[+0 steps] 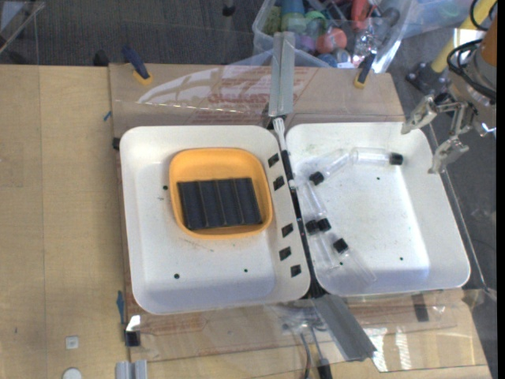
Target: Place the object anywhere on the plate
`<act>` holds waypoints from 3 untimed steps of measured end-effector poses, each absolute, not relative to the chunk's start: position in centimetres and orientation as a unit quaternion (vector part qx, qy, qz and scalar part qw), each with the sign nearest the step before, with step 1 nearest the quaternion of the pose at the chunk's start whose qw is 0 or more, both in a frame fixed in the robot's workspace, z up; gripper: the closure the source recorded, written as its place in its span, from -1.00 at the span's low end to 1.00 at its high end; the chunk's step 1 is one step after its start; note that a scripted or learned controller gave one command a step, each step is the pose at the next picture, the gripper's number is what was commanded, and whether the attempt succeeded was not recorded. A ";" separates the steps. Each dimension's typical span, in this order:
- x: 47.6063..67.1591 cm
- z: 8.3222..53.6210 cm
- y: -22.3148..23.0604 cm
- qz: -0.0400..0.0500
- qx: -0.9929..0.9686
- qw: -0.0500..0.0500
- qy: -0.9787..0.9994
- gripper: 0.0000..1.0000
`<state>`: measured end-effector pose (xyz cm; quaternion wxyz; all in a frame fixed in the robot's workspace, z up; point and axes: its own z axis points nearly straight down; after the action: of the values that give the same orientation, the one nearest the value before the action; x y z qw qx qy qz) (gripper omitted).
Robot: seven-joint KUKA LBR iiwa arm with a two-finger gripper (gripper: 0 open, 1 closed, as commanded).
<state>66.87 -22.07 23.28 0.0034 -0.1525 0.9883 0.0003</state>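
Trouble here would come mostly from a needless return: the slab [220, 203], dark and ridged, already lies flat inside the plate [221, 159], so the task looks done, and any further reach into the left bin [150, 275] could only nudge it. The slab sits toward the plate's near rim, touching or almost touching it, so a push from the far side might tip one edge up over that rim or slide the plate itself, which rests loose on the smooth bin floor. The gripper [426, 142] hangs above the far right corner of the right bin [442, 267], well apart from the plate, its fingers spread with nothing between them. A swing leftward at low height would have to cross the raised divider [286, 204] with its black clips, and could catch the clear tubes [331, 168] with black tabs lying loose in the right bin. Beyond the bins stands a clear box [347, 14] of coloured toys, near the arm's path but out of the way.
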 end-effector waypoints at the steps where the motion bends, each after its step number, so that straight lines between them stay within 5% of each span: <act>1: 66.9 23.7 -22.0 -0.001 -0.210 0.005 0.978 -1.00; 3: 66.9 24.1 -22.0 -0.001 -0.351 0.005 0.937 -1.00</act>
<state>66.91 -22.04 24.06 0.0047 -0.3506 0.9365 -0.0012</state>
